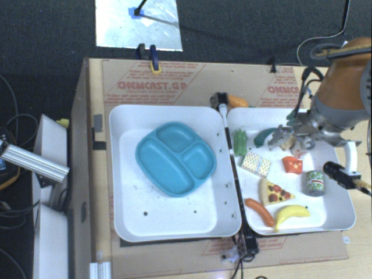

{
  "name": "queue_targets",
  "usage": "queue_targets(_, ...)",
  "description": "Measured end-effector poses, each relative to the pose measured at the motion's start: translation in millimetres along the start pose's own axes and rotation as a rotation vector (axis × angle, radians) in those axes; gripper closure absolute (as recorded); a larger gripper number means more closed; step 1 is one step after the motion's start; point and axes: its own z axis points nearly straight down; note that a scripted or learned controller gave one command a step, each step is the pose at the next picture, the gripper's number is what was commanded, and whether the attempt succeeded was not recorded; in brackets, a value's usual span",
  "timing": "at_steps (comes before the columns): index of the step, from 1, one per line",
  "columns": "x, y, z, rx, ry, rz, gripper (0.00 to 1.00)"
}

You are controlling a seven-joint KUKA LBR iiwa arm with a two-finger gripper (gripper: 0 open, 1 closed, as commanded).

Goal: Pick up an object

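Grey and orange, the arm (pixel 343 89) enters from the right and bends down over the far part of the right bin (pixel 343 211), its gripper (pixel 289 137) low among the toys there. The step in hand appears to be the approach to a grasp: no object can be seen between the fingers, and whether they are spread or closed cannot be told from this angle. Candidate objects all lie in the right bin. A dark teal piece (pixel 264 136) sits just left of the gripper, and a red piece (pixel 293 164) lies just near of it. Further left are a green vegetable (pixel 239 142) against the bin's left wall and a patterned square block (pixel 256 164). Toward the near edge lie a pizza slice (pixel 274 192), a sausage (pixel 260 211) and a banana (pixel 291 213); a small green-labelled can (pixel 315 182) stands at the right. The left bin (pixel 131 173) holds a blue divided plate (pixel 175 157), well apart from the gripper. The next move, in my judgement, calls for settling on one target, most plausibly the teal or red piece, centring over it, closing and lifting straight up. Crowding near the gripper risks a nudge or a miss.
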Motion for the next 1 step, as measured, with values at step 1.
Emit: queue_targets(1,-33.6,-4.8,100.2,-0.013,-0.005,0.000,0.00)
